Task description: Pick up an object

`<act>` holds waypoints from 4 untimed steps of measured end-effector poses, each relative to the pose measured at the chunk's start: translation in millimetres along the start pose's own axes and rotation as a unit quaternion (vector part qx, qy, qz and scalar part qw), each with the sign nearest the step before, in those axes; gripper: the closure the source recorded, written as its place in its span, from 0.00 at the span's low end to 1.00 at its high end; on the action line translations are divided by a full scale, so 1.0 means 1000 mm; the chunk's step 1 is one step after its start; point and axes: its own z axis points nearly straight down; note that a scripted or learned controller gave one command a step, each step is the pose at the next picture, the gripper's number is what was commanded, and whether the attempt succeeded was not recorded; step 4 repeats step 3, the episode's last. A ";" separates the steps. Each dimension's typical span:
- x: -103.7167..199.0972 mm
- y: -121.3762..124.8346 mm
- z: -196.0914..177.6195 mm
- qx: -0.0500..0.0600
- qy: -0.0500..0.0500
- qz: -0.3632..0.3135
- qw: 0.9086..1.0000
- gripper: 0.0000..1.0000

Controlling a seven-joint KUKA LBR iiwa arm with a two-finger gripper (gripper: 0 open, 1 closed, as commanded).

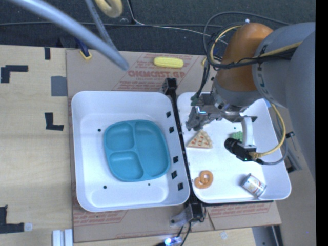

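My gripper [196,121] hangs low over the right bin [274,191], near its left wall, under the grey arm and orange band. Just below its dark fingers lies a tan triangular waffle-like piece [200,141]; whether it is touched I cannot tell. An orange pretzel-like ring [204,179] lies at the bin's front left. A small silver can [253,184] rests on its side at the front right. A bit of green [237,136] shows beside the arm's black fitting.
The left bin [87,188] holds a blue divided plate [136,149]. A yellow banana-like object [168,62] lies on the cardboard behind the bins. A black divider [177,132] separates the bins. Cables loop around the arm at right.
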 end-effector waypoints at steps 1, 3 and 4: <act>0.054 0.010 0.010 0.001 0.000 0.000 1.000 1.00; 0.103 0.018 -0.004 0.000 -0.001 0.002 1.000 0.00; 0.103 0.018 -0.004 0.000 -0.001 0.002 1.000 0.00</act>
